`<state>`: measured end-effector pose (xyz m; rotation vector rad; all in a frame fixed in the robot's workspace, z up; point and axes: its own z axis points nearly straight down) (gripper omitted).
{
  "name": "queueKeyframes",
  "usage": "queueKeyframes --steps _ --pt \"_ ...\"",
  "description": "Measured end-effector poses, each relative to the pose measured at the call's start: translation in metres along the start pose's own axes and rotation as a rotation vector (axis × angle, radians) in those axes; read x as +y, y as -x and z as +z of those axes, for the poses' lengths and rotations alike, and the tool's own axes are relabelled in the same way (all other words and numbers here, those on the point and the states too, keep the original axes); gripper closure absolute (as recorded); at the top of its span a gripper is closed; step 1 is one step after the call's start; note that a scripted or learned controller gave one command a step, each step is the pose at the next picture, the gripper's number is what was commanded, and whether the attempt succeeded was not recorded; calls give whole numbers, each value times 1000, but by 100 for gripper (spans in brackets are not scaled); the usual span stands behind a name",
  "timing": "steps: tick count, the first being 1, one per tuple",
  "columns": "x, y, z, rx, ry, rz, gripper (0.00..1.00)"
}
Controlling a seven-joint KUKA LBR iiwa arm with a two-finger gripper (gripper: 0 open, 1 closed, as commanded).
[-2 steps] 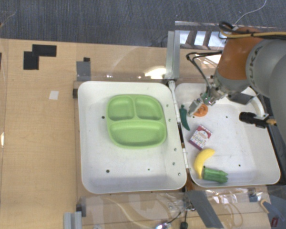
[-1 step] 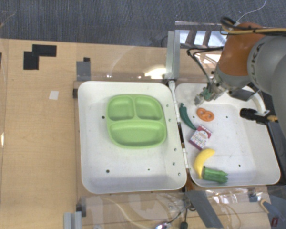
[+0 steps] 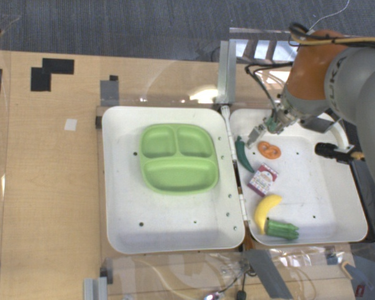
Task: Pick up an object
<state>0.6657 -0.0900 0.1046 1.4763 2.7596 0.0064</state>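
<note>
Just below gripper [image 3: 260, 132], orange disc [image 3: 268, 149], right bin [image 3: 337, 192]

Bright, even light (glare behind bins), soft focus

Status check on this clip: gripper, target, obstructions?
Gripper over right bin, nothing between fingers. Orange disc just below, untouched. Green pepper close alongside.

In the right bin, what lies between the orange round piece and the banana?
In the camera view, a small pink packet lies between the orange round piece and the banana.
</note>
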Motion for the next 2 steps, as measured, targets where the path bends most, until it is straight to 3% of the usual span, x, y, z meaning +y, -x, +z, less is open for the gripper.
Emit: queueKeyframes --steps 1,2 --pt "-41 -2 13 0 2 40 0" --pt "-37 -3 0 -4 11 37 100"
